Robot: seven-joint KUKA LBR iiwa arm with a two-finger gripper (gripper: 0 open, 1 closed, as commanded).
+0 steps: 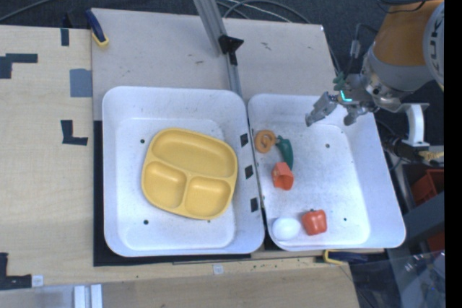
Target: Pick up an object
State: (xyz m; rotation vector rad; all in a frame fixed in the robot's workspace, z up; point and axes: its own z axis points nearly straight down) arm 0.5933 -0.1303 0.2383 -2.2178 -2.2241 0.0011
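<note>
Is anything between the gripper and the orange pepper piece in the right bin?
Nothing visible. The gripper hangs over the right bin's far edge; bare bin floor separates it from the orange pepper piece.

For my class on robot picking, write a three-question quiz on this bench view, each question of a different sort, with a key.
1. True or false: the yellow tray lies in the left bin.
2. How many objects lie in the right bin?
3. The gripper hovers over: A) the right bin's far edge, B) the yellow tray, C) the white ball.

Key: 1 true; 2 five: round orange piece, green piece, orange piece, red pepper, white ball; 3 A.
</note>
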